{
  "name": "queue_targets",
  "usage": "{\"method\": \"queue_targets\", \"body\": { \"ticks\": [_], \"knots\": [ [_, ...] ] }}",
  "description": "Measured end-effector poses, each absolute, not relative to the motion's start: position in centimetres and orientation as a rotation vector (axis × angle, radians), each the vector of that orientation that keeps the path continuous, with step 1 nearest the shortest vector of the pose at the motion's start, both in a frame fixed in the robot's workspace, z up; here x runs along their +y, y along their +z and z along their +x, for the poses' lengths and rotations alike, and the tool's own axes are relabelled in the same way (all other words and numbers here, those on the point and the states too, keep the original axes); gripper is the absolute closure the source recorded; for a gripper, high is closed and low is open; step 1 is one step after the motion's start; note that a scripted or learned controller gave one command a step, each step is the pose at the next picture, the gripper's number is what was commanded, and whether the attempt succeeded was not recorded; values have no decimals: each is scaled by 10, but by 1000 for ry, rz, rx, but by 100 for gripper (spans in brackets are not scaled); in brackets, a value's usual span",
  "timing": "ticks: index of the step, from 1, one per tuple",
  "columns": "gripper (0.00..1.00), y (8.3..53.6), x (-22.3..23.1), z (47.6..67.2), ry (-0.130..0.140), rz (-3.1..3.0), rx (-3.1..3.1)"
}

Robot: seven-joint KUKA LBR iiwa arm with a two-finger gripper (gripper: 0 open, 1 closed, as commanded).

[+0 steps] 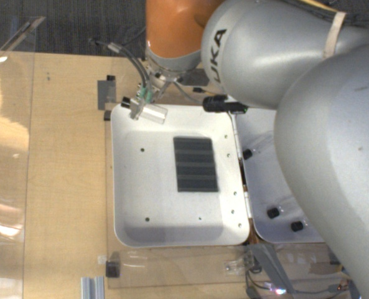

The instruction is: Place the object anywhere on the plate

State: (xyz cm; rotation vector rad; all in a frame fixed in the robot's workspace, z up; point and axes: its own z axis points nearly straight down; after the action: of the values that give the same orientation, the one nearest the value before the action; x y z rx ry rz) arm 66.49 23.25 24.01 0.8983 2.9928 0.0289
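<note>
A dark grey ribbed plate (196, 164) lies flat in the middle of the left white bin (134, 192). My gripper (148, 109) hangs over the bin's far left corner, up and to the left of the plate and apart from it. Its pale tip with a green part sits just above the bin's rim. No object can be made out at the tip. The orange band and the grey arm (308, 104) cover the upper right of the view and much of the right bin (265, 185).
Small dark items (272, 212) (296, 227) lie in the visible part of the right bin. A dark bracket (106, 94) stands on the wooden bench left of the gripper. Cables run along the bench's near edge.
</note>
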Motion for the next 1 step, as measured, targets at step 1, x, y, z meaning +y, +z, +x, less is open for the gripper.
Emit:
{"method": "queue_targets", "body": {
  "ticks": [1],
  "knots": [
    [100,252,236,654,9,-99,3129]
  ]
}}
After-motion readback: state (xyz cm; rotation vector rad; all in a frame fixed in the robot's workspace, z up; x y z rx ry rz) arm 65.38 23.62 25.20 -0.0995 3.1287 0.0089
